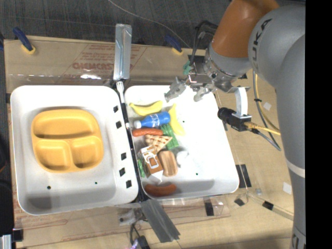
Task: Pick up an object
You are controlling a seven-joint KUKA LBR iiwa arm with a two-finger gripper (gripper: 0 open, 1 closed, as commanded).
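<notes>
Hanging over the right bin [220, 154], my gripper [188, 91] is open and holds nothing, near the banana [147, 108].

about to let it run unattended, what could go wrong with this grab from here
1. The toys are heaped against the right bin's left wall: banana, blue bottle and sausage touch, so closing on one may nudge or snag a neighbour.
2. The gripper is open with nothing between its fingers, above the bin's far edge and off to the side of the pile, so a straight descent would likely close on bare floor.
</notes>
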